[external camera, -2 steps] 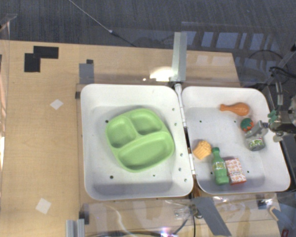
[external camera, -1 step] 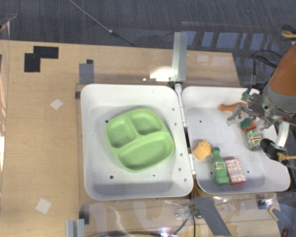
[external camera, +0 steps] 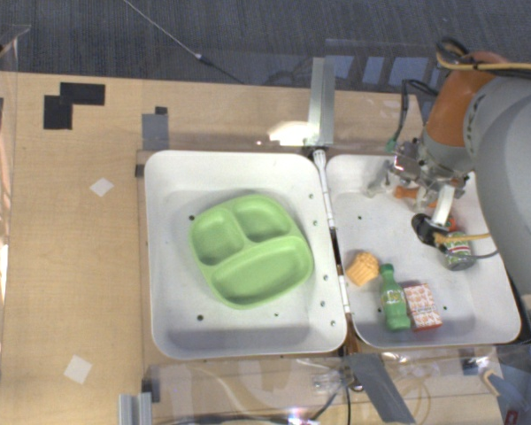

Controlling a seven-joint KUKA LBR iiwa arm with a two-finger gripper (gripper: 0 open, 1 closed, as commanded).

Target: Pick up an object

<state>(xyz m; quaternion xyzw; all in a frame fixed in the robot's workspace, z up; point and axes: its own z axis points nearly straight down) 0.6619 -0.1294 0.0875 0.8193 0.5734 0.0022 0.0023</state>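
One arm (external camera: pixel 506 153), wrist pointing down; above right bin's (external camera: pixel 370 224) far end.

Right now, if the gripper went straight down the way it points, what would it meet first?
Probably the bare floor of the right bin near its back wall; the gripper sits well behind the green bottle. Depth is unclear.

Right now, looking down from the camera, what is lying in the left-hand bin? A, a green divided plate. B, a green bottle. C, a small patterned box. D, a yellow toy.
A: the green divided plate lies in the left bin, while the green bottle, the small patterned box and the yellow toy all lie in the right bin.
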